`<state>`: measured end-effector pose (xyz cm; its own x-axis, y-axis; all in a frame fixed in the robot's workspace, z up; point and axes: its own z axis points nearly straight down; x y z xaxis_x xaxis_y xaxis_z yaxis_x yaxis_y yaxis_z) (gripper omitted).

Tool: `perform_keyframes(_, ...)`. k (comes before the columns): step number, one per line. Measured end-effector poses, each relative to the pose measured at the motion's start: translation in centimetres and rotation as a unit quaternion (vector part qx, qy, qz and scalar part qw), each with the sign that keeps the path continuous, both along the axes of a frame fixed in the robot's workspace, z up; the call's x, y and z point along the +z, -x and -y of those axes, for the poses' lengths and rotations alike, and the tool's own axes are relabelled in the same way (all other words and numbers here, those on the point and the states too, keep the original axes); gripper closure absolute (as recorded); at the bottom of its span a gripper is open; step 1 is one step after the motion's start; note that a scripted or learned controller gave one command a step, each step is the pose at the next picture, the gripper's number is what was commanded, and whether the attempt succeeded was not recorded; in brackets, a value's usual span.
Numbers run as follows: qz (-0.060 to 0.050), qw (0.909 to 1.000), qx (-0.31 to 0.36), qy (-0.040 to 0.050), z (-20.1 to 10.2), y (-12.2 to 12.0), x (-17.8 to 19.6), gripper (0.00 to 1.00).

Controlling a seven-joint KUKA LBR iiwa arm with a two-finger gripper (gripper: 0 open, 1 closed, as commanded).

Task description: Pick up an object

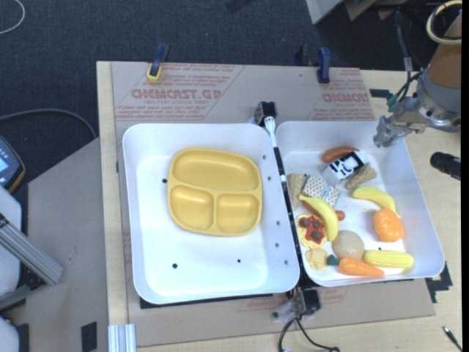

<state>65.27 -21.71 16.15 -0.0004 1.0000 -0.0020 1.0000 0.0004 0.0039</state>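
End effector (389, 132) sits over the right white plastic bin's (423, 196) far rim, clear of the toy food; you can't tell whether it's gripping anything.

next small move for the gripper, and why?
Probably move the gripper in over the right bin toward the hot dog, then descend. It sits at the bin's far right corner with nothing between its fingers, and the hot dog is the nearest item.
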Motion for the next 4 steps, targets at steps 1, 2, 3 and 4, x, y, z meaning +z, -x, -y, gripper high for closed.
perform_keyframes(1, 0.0, 1.0, 0.0, 0.0, 0.6, 0.1, 6.0, 1.0)
perform_keyframes(2, 0.0, 1.0, 0.0, 0.0004, 0.5, 0.0, 6.4, 1.0)
perform_keyframes(3, -0.003, 1.0, 0.001, -0.0014, -5.4, 1.6, 6.7, 1.0)
perform_keyframes(4, -0.003, 1.0, 0.001, -0.0014, -9.9, 3.7, 7.0, 1.0)
